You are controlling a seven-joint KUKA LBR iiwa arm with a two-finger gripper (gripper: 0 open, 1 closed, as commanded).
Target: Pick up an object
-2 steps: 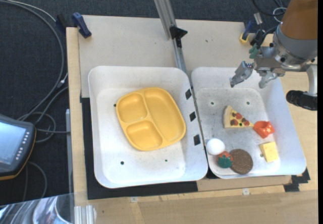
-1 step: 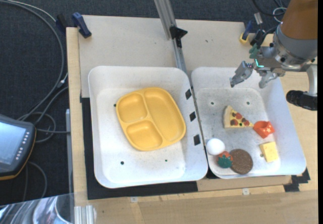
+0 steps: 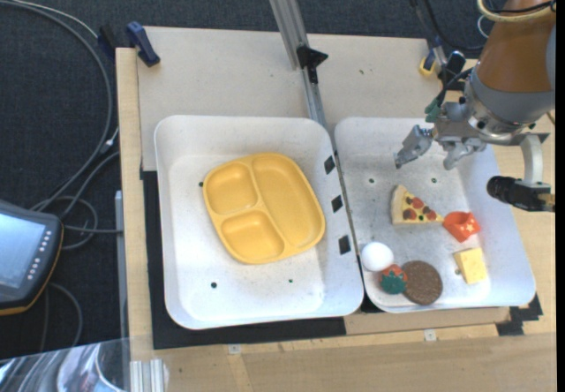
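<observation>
A toy pizza slice (image 3: 413,207) lies in the right bin (image 3: 503,289) among an orange piece (image 3: 461,225), yellow block (image 3: 471,265), white ball (image 3: 377,255) and brown disc (image 3: 422,282); the tool (image 3: 435,150) hovers above it, fingers spread, holding nothing.

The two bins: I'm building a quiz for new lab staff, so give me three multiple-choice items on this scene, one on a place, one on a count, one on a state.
1. Where does the yellow divided tray lie?
A. in the left bin
B. in the right bin
C. on the bare bench

2. How many compartments does the tray have?
A. two
B. three
C. five

3. How does the gripper stand?
A. shut on the pizza slice
B. open, with nothing between its fingers
C. shut on the white ball

Answers:
1 A: the yellow divided tray rests in the left bin.
2 B: two upper compartments and one lower.
3 B: the gripper hangs open over the right bin, up-frame of the pizza slice.
</observation>
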